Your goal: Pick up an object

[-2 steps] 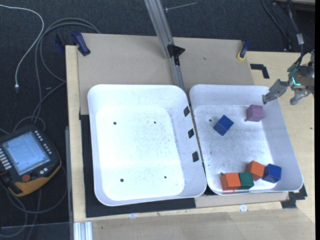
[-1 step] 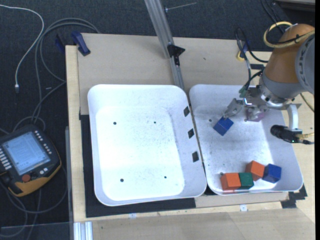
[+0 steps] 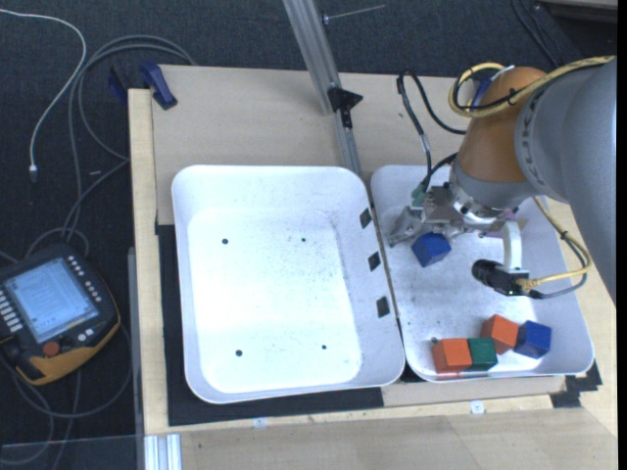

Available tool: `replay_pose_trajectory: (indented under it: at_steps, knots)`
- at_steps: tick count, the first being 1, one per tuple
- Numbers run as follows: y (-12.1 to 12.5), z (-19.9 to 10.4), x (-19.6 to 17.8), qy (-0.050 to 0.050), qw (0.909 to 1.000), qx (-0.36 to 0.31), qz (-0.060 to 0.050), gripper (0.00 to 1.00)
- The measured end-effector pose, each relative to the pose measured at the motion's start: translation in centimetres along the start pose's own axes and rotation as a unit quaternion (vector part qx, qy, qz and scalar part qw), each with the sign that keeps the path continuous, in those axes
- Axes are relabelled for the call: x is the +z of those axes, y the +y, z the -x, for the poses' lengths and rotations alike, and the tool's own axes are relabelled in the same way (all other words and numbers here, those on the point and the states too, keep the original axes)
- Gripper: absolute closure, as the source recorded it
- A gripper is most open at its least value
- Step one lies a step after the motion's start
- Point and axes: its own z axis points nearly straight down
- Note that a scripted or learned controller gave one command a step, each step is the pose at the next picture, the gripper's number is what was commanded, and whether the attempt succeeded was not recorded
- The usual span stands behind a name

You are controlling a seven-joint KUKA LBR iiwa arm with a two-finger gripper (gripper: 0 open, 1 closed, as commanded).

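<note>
A blue block (image 3: 431, 251) lies in the upper left part of the right bin (image 3: 573, 355). My gripper (image 3: 423, 225) hangs right over it, its metal tip meeting the block's top edge, and the wrist hides how it grips. In the bin's front corner stand an orange block (image 3: 453, 354), a green block (image 3: 482, 352), a red-orange block (image 3: 504, 330) and a second blue block (image 3: 534, 339), packed close together.
The left bin (image 3: 196, 189) lies beside the right one, their walls touching near black clips (image 3: 373, 260). A slanted aluminium post (image 3: 312, 47) rises behind the bins. Yellow and black cables (image 3: 549, 280) loop off the wrist over the right bin.
</note>
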Motion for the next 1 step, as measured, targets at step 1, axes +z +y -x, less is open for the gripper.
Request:
replay_pose_trajectory:
  at_steps: [1]
  knots:
    - [0.13, 0.43, -1.37, -0.001, 1.0000, 0.003, 0.003, 1.00]
